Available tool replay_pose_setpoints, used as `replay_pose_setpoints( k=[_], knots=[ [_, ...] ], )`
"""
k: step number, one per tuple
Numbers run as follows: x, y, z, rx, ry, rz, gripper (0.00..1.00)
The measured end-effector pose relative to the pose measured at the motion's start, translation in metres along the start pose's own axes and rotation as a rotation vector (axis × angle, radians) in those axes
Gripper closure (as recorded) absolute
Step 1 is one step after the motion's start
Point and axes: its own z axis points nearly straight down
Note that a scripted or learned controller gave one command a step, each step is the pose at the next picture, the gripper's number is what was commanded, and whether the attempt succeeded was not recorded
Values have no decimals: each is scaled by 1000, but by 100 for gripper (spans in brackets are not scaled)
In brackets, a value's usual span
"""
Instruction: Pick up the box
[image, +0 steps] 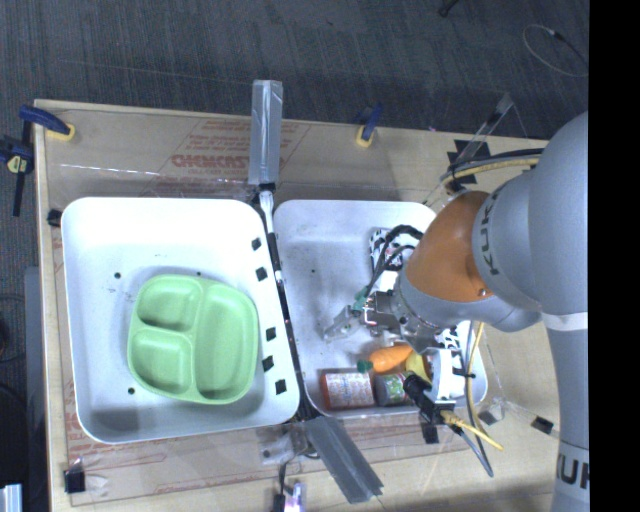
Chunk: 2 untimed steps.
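The box (381, 243) looks like the black-and-white patterned item in the right bin (320, 225). Most of it is hidden under my arm's orange band; one patterned part shows at its far end and another near the bin's right side. My gripper (342, 318) reaches left from the wrist and hangs over bare bin floor, left of the box. Nothing shows in it.
A red-labelled bottle (350, 388) lies along the right bin's near wall, with an orange item (390, 357) and yellow pieces (416, 366) beside it. A green divided plate (193, 338) sits in the left bin (90, 250). The ridge between the bins is just left of the gripper.
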Motion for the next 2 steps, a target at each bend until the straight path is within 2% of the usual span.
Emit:
replay_pose_setpoints(
  k=[1, 2],
  knots=[
    [44, -33, -1, -8, -6, -253, 0],
    [20, 32, 0, 0, -1, 99, 0]
  ],
)
